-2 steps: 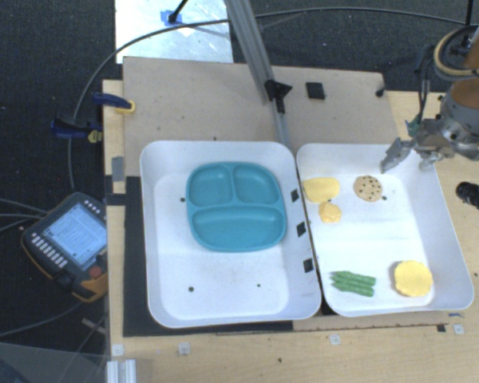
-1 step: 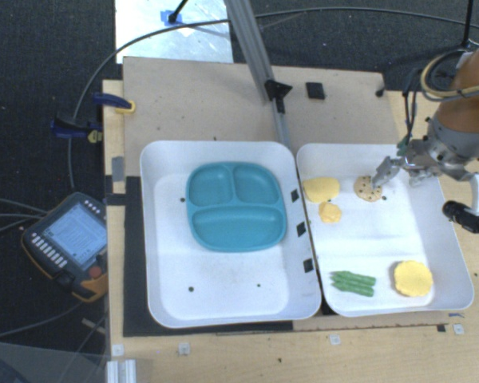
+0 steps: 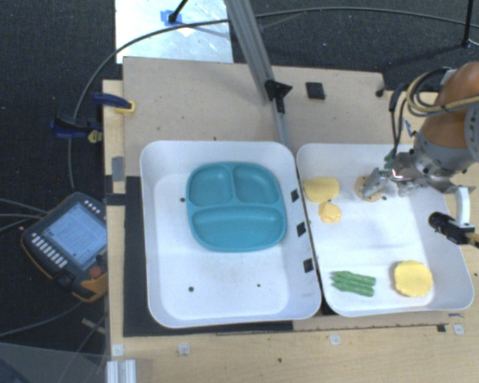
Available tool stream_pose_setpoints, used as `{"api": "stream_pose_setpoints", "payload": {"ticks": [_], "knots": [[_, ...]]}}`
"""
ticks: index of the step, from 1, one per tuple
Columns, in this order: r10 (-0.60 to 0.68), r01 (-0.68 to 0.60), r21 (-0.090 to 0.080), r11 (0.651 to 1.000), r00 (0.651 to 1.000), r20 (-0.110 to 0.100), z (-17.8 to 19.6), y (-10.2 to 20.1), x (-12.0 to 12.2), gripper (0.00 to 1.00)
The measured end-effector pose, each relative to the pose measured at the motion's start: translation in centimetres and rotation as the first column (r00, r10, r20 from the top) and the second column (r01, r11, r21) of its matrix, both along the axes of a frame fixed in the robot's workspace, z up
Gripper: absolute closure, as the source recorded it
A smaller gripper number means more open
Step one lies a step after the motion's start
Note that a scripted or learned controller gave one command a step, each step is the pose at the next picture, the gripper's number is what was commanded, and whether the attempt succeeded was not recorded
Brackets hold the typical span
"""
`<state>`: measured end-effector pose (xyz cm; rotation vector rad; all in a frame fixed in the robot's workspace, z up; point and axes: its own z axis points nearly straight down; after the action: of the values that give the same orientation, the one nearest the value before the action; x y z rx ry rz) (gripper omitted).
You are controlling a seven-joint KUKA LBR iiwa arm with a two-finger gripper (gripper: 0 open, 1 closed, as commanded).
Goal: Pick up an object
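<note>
The right bin (image 3: 383, 230) holds several food pieces. A yellow lump (image 3: 321, 188) and a smaller yellow piece (image 3: 330, 212) lie near its left wall. A small tan piece (image 3: 362, 187) lies near the back, and my gripper (image 3: 375, 185) is low right beside it, touching or nearly touching. A round yellow piece (image 3: 413, 278) sits at the front right, with a bunch of green beans (image 3: 353, 282) to its left. Nothing is visibly between the fingers.
The left bin (image 3: 215, 294) holds a teal divided plate (image 3: 235, 206). A grey pole (image 3: 251, 38) with a black clamp slants over the back of the bench. Cables and the arm's body (image 3: 455, 126) crowd the right bin's far right corner.
</note>
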<state>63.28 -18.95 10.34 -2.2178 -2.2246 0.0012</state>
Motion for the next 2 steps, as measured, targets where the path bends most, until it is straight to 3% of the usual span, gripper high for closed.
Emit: {"api": "stream_pose_setpoints", "payload": {"ticks": [1,2], "knots": [[0.001,-0.001,-0.002,1.000,1.000,0.007,1.4,-0.1,0.2,1.00],[-0.002,0.002,-0.002,1.000,1.000,0.008,6.3,-0.3,-0.4,1.00]]}}
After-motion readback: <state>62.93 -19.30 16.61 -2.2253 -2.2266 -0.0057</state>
